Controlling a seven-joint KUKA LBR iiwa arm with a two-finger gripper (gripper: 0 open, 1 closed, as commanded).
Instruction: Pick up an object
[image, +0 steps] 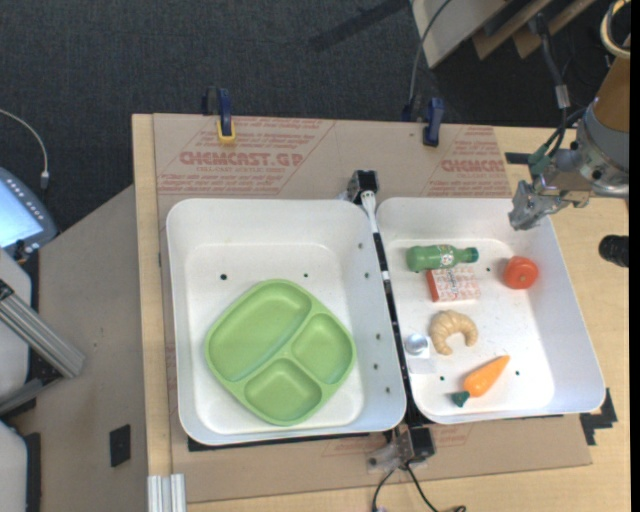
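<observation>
While its fingers' spread cannot be told, the claw (527, 212) hovers above the right bin's (572, 330) far corner, near a tomato (519, 272).

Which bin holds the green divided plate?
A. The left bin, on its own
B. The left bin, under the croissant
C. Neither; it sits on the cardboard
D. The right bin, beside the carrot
A: the green divided plate lies alone in the left bin, while the carrot and croissant lie in the right bin.
</observation>
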